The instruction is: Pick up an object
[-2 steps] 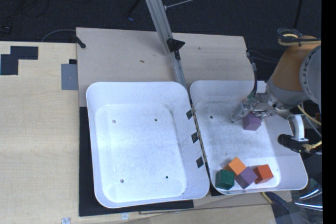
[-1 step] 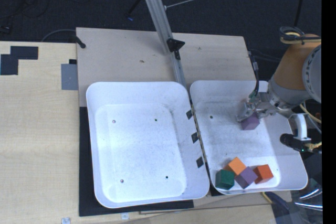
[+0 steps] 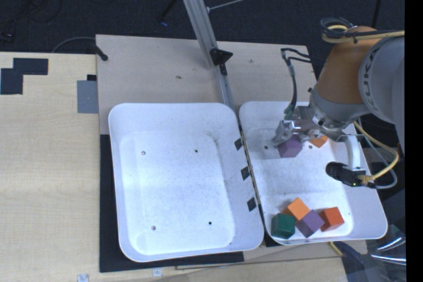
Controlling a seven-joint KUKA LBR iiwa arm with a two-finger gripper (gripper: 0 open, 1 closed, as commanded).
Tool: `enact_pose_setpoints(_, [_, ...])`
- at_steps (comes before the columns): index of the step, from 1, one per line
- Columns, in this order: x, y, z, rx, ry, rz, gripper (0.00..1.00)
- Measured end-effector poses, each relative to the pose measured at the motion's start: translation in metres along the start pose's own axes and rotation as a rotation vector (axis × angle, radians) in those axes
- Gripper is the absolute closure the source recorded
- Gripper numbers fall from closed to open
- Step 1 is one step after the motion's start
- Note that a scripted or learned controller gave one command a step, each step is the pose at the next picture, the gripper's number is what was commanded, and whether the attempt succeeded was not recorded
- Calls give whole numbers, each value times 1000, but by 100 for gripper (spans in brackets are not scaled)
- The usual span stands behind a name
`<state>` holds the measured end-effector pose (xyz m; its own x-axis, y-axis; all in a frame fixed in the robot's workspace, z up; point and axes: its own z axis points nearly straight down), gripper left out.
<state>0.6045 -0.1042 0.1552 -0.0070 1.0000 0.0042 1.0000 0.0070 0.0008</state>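
Observation:
My gripper (image 3: 289,137) hangs over the upper part of the right bin (image 3: 370,224), at the end of the grey and orange arm coming in from the right. A purple block (image 3: 289,148) sits directly at the gripper's lower tip, partly covered by it. I cannot make out whether the block rests on the bin floor or is lifted. A small orange block (image 3: 320,141) lies just to the right of it, half hidden under the wrist.
At the right bin's front edge lie an orange block (image 3: 298,208), a green block (image 3: 283,226), a second purple block (image 3: 309,223) and a red-orange block (image 3: 331,217). The left bin (image 3: 125,135) is beside it. A slanted metal rail (image 3: 198,16) stands behind the bins.

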Motion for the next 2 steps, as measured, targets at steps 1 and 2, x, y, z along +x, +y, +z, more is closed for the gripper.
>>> enact_pose_setpoints(1, [64,39,-50,-3,-2,0,100])
enact_pose_setpoints(2, [138,33,-33,6,-1,1,100])
